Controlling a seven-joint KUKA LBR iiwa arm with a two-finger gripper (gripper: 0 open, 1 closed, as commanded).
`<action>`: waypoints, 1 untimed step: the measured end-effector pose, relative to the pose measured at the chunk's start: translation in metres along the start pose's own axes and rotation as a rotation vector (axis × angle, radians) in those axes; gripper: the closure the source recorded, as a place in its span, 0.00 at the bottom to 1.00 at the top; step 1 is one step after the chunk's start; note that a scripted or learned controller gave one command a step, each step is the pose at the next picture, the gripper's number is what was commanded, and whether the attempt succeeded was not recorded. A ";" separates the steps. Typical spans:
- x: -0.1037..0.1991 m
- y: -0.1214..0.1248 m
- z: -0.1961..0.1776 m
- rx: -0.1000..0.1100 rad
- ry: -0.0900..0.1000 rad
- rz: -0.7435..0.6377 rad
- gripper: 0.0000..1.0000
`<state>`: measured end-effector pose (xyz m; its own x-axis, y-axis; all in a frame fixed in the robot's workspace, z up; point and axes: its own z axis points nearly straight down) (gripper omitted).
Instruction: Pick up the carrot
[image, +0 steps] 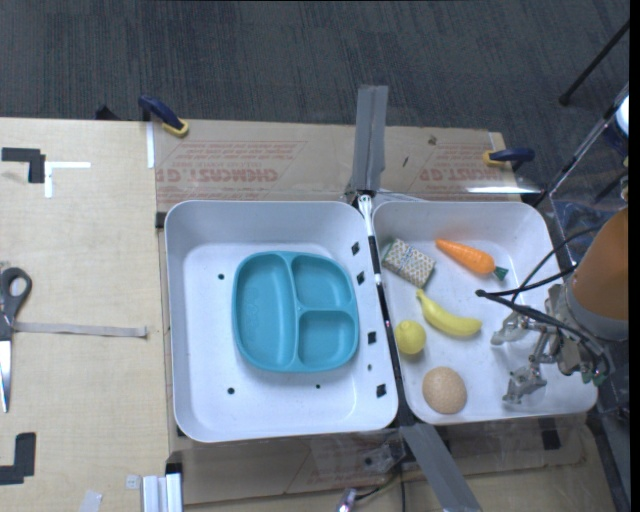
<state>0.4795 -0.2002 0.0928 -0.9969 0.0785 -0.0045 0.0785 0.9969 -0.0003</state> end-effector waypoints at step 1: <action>-0.047 0.025 0.001 -0.001 0.001 0.111 0.00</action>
<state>0.5281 -0.1791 0.0924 -0.9821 0.1882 -0.0038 0.1882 0.9821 0.0009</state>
